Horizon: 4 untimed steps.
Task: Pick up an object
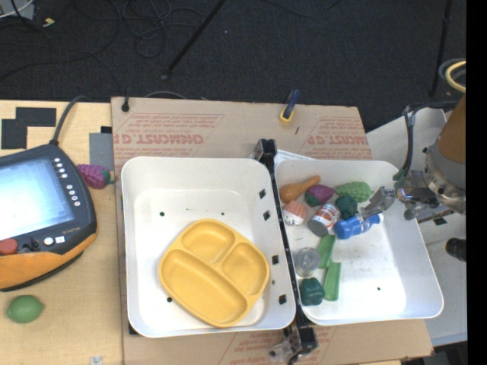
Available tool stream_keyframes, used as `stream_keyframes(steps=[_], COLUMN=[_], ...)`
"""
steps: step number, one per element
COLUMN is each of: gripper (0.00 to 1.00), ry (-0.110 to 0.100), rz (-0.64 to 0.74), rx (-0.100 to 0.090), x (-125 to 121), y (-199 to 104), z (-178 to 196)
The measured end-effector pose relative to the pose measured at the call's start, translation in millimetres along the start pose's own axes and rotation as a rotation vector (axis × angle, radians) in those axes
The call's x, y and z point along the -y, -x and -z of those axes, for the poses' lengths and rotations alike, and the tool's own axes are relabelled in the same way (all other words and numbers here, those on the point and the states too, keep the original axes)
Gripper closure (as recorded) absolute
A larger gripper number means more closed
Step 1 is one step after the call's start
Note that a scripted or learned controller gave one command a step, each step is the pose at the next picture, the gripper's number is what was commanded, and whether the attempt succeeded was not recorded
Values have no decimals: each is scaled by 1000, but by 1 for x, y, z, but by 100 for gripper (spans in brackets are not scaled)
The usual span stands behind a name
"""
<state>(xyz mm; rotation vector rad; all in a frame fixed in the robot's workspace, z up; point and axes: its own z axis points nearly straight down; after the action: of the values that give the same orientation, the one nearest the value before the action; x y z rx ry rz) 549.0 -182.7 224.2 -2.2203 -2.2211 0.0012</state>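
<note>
**Blue toy being lined up in the right bin, grip looks fiddly**

The gripper [378, 204] is being held low over the right bin [411, 295], toward its far right side, with the silvery fingers [376, 198] splayed apart and nothing being carried between them. Whether the tips are touching anything can't be told from this angle.

Just beside the tips, a small blue toy [351, 226] is lying on the bin floor, near the middle of the far half. It's probably what's being gone for. It's being judged as hard, light plastic: stiff, not fragile, but smooth and likely slippery. A hold across its narrow middle would likely be best, since the ends look lumpy.

The trouble is crowding. The toy is being hemmed in by a red and white can [326, 217] on its left, a dark teal lump [346, 204] behind it, and a green stick [327, 248] just in front. A green leafy piece [354, 192] and an orange carrot [299, 188] are sitting nearer the far edge. Something could easily be nudged instead of grabbed.

The left bin [144, 204] is being taken up by a yellow divided plate [214, 271], well apart from the action.
</note>
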Motion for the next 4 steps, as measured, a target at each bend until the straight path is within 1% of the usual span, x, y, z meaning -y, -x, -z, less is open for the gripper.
stream_keyframes(steps=[1,2,3,4], gripper=[0,0,0,0], ry=[14,21,22,25], rz=[0,0,0,1], rx=[4,5,1,0], x=[-48,-55,-47,-42], y=[-23,-10,-32,-40], z=[-98,-110,-115,-116])
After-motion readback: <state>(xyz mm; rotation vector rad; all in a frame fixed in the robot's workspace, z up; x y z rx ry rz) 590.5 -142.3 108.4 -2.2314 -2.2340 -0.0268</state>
